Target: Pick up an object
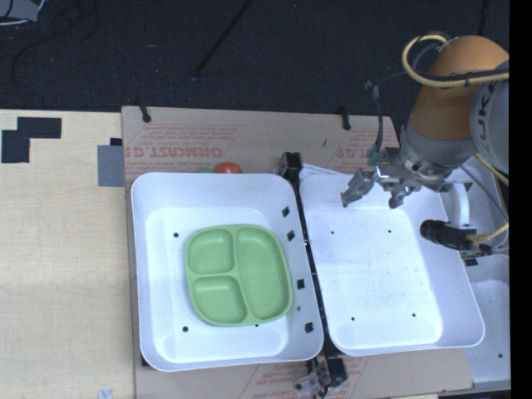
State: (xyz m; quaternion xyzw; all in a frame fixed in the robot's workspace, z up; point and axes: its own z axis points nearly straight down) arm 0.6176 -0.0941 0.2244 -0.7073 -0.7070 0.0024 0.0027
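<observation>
Plate (238, 273), green and three-celled, lies flat at centre of the left bin (158, 223), near no wall; a small red object (228, 169) sits just beyond that bin's upper rim. Right bin (391, 306) is bare. Pincer (381, 187) hangs at upper right over the right bin's far rim, fingers spread wide, gripping nothing. Advised: cross the central divider (307, 256) high, then descend on a raised plate rim, since the flat cells offer no purchase.
</observation>
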